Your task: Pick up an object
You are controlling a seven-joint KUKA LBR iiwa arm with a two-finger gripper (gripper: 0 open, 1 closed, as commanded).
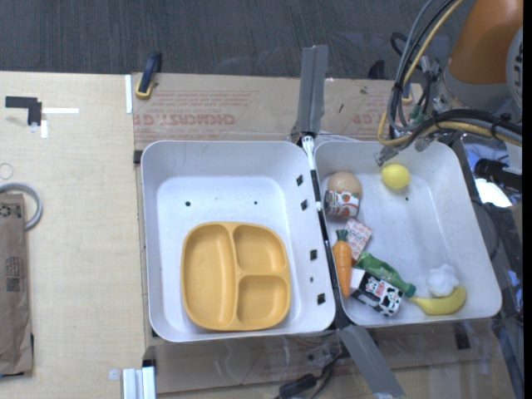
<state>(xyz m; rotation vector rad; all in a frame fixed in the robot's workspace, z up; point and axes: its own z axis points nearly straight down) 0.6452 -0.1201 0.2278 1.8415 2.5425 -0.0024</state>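
we see two white bins side by side on the bench. the left bin (pixel 158 223) holds a yellow divided tray (pixel 236 274) w/ three compartments, lying flat toward the near side of the bin.

the right bin (pixel 470 239) holds the pickable stuff. a yellow ball (pixel 396 176) sits near the far edge, apart from the rest. along the bin's left wall there's a round brownish item w/ a printed band (pixel 342 194), then just below it a small checked packet (pixel 358 236), then an orange carrot (pixel 342 263) lying lengthwise by the wall. next to the carrot a green item (pixel 386 273) lies at a slant, touching a black & white carton (pixel 379 293) near the front edge. in the near right corner a yellow banana (pixel 441 302) lies curved, w/ a small white lump (pixel 442 279) just behind it, touching or nearly so.

the arm comes in at top right: orange band (pixel 489 32) w/ a bundle of cables (pixel 420 65) hanging off it. the gripper (pixel 397 144) seems to be above the far edge of the right bin, just above the yellow ball in the view, but it's mixed up w/ cables & we can't tell how it stands. nothing is visibly held.
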